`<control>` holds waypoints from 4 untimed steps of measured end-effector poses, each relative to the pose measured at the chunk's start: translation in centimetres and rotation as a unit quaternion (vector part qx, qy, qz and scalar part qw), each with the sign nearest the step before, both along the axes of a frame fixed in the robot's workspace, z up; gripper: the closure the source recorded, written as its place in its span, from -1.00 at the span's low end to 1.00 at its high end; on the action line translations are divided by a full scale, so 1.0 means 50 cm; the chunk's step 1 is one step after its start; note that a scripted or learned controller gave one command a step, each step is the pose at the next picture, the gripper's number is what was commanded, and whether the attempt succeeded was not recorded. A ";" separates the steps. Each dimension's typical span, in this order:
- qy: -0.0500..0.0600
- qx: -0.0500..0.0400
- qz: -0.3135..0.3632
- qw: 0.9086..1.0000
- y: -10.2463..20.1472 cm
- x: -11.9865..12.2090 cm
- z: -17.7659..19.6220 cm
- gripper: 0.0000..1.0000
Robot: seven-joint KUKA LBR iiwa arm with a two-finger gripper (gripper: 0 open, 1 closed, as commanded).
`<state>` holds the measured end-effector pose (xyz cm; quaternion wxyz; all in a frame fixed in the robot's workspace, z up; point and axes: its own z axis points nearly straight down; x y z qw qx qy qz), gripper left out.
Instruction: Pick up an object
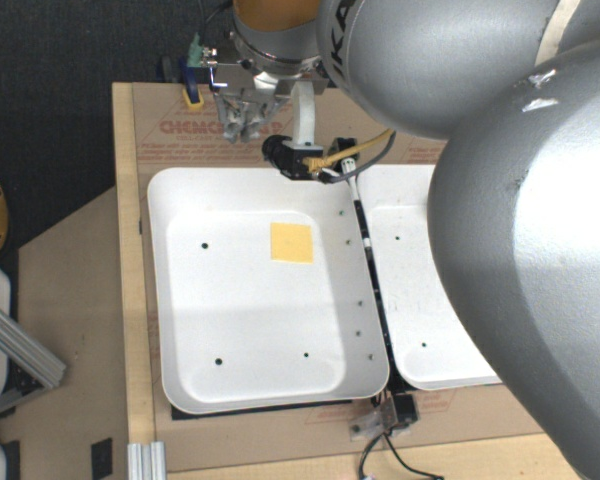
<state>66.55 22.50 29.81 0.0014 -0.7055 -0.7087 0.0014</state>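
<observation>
A flat yellow square [291,241] lies in the left white bin [180,268], a little right of and behind its middle. My gripper [242,121] hangs above the brown board just past the bin's far rim, to the back left of the square and well apart from it. Nothing shows in the gripper. The grey arm with its orange band runs from the gripper towards the right.
The right white bin [410,268] adjoins the left one, and the arm hides most of it. Both bins rest on a brown board [130,298]. A metal rail [20,343] lies off the bench at the lower left.
</observation>
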 end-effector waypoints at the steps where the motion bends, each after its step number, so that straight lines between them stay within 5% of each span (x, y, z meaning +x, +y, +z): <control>1: -0.004 0.001 -0.002 1.000 -0.001 0.002 0.045 1.00; 2: -0.012 0.003 -0.001 1.000 -0.001 -0.020 0.418 1.00; 3: 0.006 -0.003 -0.003 1.000 -0.001 -0.003 0.062 1.00; 4: -0.001 0.000 -0.002 1.000 -0.001 -0.008 0.093 1.00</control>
